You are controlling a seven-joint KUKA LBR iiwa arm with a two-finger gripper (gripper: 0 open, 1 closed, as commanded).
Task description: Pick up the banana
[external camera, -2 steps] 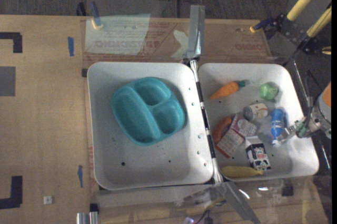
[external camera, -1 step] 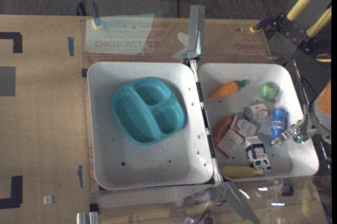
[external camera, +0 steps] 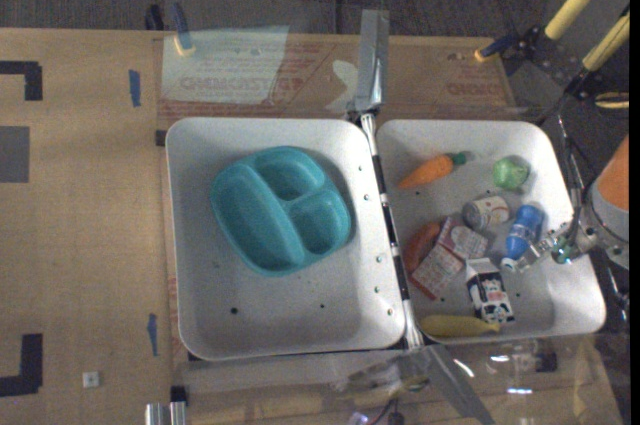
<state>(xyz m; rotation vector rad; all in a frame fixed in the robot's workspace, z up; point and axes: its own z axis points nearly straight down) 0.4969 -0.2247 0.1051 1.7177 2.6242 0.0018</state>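
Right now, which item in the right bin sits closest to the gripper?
The blue bottle, just left of the gripper. The banana lies along the bin's near edge; the carrot is at the far left.

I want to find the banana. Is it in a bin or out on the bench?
In. The banana lies flat inside the right bin, along its near wall.

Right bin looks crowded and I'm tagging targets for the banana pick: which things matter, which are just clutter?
For the job:
banana, at the right bin's near edge
gripper, at that bin's right side

Just lying about:
carrot
green ball
tin can
blue bottle
small milk carton
teal divided plate, in the left bin
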